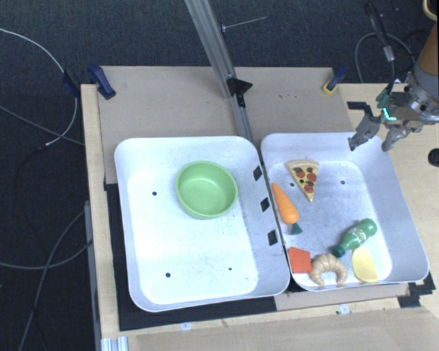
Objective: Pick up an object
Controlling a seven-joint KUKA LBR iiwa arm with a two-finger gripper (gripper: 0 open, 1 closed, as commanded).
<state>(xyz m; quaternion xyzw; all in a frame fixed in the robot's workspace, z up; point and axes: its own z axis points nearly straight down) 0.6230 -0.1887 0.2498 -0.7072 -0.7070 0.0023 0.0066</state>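
Observation:
The right bin (393, 194) holds a pizza slice (304, 178), an orange carrot (284, 204), a green bottle (355, 237), a yellow piece (364, 265), a croissant (329, 269) and a red block (299, 260). A green bowl (206, 189) sits in the left bin (146, 231). My gripper (376, 138) hangs open above the right bin's far right corner, with nothing between its fingers, well away from the objects.
A metal pole (217, 52) slants down to the gap between the bins. Blue (100, 82) and yellow (335, 81) clamps hold the board's far corners. Cables run over the dark floor at left.

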